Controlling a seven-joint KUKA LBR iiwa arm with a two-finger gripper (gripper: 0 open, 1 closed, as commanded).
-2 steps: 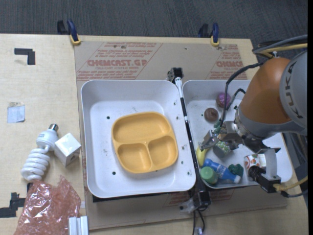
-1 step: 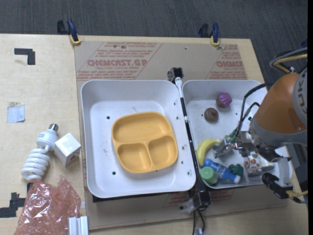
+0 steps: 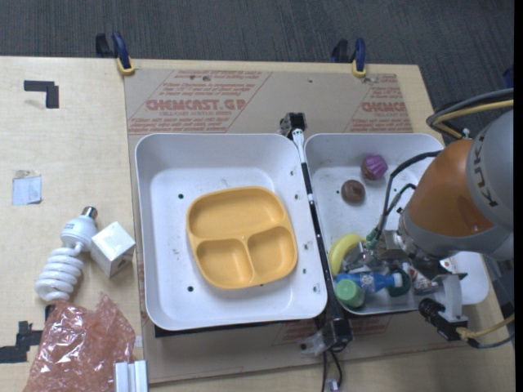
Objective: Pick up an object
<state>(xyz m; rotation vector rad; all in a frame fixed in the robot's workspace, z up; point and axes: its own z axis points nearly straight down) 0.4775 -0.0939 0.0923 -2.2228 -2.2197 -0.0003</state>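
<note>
In the right bin, toward its near end, the gripper sits low among a cluster of small things, the grey arm with its orange band reaching over that bin's right side; whether its fingers are apart or closed I cannot tell, since the wrist and cables hide them; a yellow banana-like toy lies just left of the gripper by the bin's left wall; a blue bottle with a green cap lies just nearer than the gripper, close to the bin's near wall; a brown ball and a purple ball rest near the bin's far end, well apart from the gripper; left of this bin, the left bin holds a yellow divided plate.
</note>
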